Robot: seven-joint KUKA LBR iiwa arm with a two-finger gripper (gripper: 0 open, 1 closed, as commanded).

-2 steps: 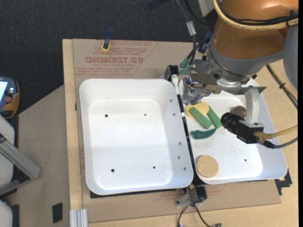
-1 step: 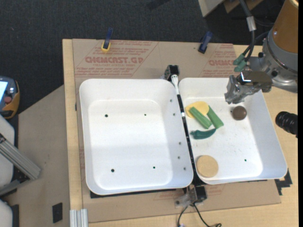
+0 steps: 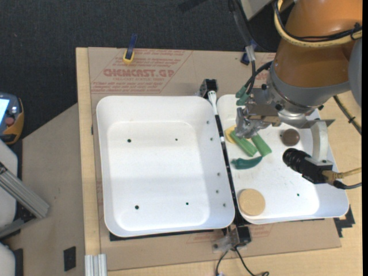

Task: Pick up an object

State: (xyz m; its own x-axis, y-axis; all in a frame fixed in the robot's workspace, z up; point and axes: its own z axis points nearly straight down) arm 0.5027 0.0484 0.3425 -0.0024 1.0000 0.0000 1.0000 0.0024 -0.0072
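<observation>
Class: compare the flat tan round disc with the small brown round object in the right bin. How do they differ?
The flat tan round disc is paler and larger; the small brown round object is darker and smaller. The disc lies at the right bin's near edge, the brown object farther back beside the arm. Both are round.

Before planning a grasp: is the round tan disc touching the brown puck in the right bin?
Apart. The camera view shows bare white floor of the right bin between the round tan disc and the brown puck.
</observation>
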